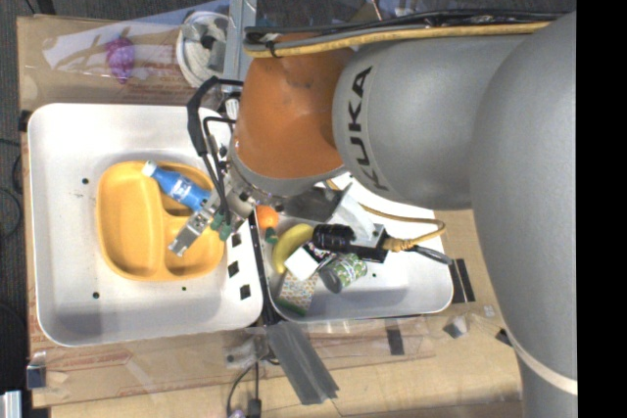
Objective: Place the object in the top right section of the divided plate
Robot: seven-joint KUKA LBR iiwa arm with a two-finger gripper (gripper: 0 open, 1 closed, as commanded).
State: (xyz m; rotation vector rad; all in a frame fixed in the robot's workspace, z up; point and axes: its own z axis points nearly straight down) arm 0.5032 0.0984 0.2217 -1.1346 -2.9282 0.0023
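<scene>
Yellow plastic catches the eye first: the divided plate (137, 230) lies in the left bin (59, 210), left of the frame's centre, with a ridge running through it that splits it into sections. A blue bottle with a white cap (176, 184) lies tilted at the plate's upper right, its body over the rim and partly inside that section. Just below it, toward the middle of the frame, the gripper (188, 238) hangs over the plate's right side, its pale fingers (182, 241) slanting down toward the lower left. I cannot tell from where I stand whether they are spread or pressed together, and nothing shows between them.

The big grey arm (441, 93) with its orange band (289, 117) covers much of the right bin (431, 294), where a banana (289, 245), a green can (341, 271) and other small items lie heaped in the lower middle.

What worries me is the bottle's perch. It looks half propped on the plate's edge, so a brush from the fingers or the wrist cabling could, I judge, roll it off onto the bin floor or across the ridge into the wrong section. The plate itself seems light; a nudge might slide it.
</scene>
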